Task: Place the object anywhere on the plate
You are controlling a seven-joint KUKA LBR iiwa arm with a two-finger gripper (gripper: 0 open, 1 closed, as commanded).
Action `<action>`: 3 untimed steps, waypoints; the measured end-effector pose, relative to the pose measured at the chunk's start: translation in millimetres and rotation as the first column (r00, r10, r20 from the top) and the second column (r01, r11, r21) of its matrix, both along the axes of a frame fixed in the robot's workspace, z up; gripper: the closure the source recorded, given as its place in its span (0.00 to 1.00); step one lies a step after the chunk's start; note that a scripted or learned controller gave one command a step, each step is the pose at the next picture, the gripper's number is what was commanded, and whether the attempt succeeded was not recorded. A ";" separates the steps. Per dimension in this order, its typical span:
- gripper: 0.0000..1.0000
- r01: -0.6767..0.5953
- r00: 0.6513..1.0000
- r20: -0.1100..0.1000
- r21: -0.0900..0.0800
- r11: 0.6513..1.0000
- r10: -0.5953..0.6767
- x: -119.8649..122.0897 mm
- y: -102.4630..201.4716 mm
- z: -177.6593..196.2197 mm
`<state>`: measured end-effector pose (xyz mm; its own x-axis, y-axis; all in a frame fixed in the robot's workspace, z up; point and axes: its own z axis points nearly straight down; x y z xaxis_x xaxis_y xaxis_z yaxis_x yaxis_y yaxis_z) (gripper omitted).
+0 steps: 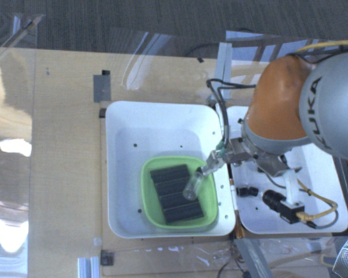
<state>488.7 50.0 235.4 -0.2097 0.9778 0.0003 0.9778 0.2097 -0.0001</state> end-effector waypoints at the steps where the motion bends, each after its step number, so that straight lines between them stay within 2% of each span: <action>1: 0.00 0.001 1.000 0.002 0.000 1.000 -0.001 0.7 -19.3 -2.5; 2: 0.00 -0.165 0.986 0.001 -0.001 0.986 0.165 53.1 -74.8 -20.2; 3: 1.00 -0.171 0.985 0.001 -0.001 0.985 0.171 55.4 -73.2 -12.1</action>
